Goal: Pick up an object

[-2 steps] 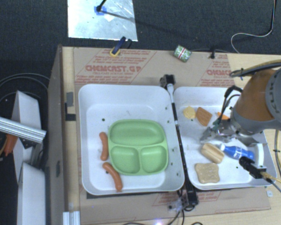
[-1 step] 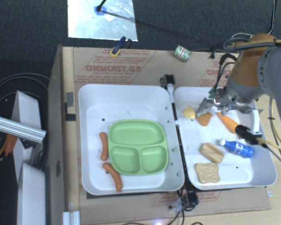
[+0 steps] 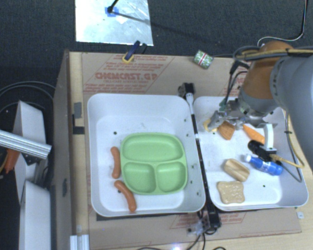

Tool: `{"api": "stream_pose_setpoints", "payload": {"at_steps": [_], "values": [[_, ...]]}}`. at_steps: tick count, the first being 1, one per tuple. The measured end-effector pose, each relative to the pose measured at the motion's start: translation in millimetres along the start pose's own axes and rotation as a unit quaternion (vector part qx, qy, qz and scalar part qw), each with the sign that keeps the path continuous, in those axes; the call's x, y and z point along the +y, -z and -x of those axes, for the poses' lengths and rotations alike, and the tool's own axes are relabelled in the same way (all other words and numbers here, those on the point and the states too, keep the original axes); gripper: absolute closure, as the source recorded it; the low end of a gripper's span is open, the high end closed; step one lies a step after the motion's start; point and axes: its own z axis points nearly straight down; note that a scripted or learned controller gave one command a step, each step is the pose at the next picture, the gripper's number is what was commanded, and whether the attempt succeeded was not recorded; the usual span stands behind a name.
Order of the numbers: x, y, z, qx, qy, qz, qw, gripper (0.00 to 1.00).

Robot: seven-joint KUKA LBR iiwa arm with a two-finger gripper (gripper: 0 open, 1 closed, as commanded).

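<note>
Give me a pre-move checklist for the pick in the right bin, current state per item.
1. Gripper position: two-finger gripper sits low over the right white bin, near its upper left corner. Ok.
2. Target under gripper: small orange-brown food piece lies right beside the fingertips. Ok.
3. Object between fingers: cannot tell.
4. Neighbours: orange carrot-shaped piece lies just to the right of the target, apart from it. Ok.
5. Other candidates: tan bread roll, toast slice and blue marker-like tube lie unobstructed lower in the bin. Ok.
6. Left bin: green divided plate and two sausages are away from the arm. Ok.
</note>
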Motion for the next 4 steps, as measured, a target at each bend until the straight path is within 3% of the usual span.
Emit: {"api": "stream_pose_setpoints", "payload": {"at_steps": [2,3,4], "values": [[0.0,0.0,0.0,0.0,0.0,0.0,1.0,0.0],[1.6,11.9,0.8,-0.001,0.001,0.003,1.0,1.0],[-45.3,47.7,34.5,0.0,-0.002,-0.001,1.0,1.0]]}}
